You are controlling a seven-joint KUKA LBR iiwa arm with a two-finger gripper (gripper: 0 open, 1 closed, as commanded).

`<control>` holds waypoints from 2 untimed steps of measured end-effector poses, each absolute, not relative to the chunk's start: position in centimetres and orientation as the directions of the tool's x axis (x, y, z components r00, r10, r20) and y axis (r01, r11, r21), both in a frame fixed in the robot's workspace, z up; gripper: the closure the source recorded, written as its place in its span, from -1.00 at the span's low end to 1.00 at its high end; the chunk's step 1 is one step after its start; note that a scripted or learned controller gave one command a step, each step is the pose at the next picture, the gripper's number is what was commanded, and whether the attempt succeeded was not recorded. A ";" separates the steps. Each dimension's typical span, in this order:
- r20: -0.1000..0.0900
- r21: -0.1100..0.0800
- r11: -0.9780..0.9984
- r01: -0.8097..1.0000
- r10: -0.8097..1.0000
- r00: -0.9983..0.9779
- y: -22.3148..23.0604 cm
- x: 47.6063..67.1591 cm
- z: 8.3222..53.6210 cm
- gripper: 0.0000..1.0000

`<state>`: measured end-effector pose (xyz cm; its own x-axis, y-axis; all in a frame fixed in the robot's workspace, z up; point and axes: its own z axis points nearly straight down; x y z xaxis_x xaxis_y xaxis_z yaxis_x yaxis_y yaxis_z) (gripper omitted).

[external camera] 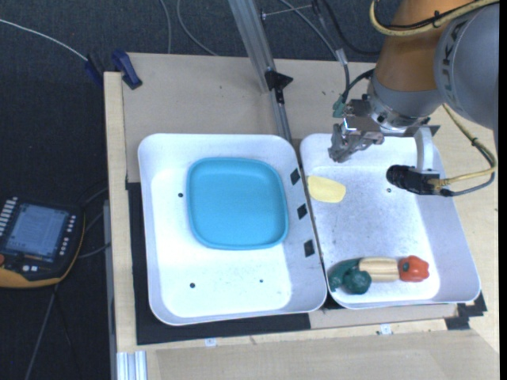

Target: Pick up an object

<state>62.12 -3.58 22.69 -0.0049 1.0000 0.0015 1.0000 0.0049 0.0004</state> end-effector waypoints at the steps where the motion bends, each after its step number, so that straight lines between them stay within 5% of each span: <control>1: 0.001 0.000 0.004 1.000 1.000 -0.004 1.5 61.8 22.0 1.00; 2: 0.002 0.002 0.005 1.000 1.000 -0.005 6.7 60.6 23.5 1.00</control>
